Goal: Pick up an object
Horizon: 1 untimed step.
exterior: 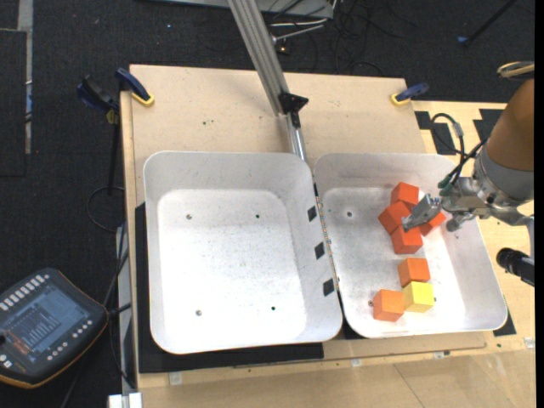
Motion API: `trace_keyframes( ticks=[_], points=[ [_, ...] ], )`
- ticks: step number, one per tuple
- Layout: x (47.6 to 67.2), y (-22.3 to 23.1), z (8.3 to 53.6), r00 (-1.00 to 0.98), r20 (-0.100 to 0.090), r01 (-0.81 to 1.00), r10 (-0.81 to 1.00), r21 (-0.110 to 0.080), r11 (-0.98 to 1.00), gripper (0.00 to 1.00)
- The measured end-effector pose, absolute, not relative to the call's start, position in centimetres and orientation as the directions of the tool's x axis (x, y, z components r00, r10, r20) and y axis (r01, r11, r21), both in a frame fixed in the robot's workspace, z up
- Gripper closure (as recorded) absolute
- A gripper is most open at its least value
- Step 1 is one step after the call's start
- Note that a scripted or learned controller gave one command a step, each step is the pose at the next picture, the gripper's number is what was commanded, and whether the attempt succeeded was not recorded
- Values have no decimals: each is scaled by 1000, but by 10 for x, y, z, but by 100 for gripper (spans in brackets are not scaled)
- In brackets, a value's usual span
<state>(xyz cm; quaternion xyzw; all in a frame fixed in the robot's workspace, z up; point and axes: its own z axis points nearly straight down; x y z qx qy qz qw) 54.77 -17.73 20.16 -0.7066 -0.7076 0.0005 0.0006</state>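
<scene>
In rt bin (476,308): ~5 orange blocks (406,240), 1 yellow (420,296).

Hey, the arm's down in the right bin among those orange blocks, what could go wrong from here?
1. The gripper sits in a tight cluster of orange cubes; it may shove them apart or catch an edge instead of getting a clean hold.
2. A push could slide a cube toward the right bin wall, making it harder to reach.
</scene>
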Motion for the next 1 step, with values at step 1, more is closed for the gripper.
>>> trace_keyframes(
  ticks=[1],
  points=[
    [548,-177,202,0,0,1000,1000,-1,0,0]
  ],
)
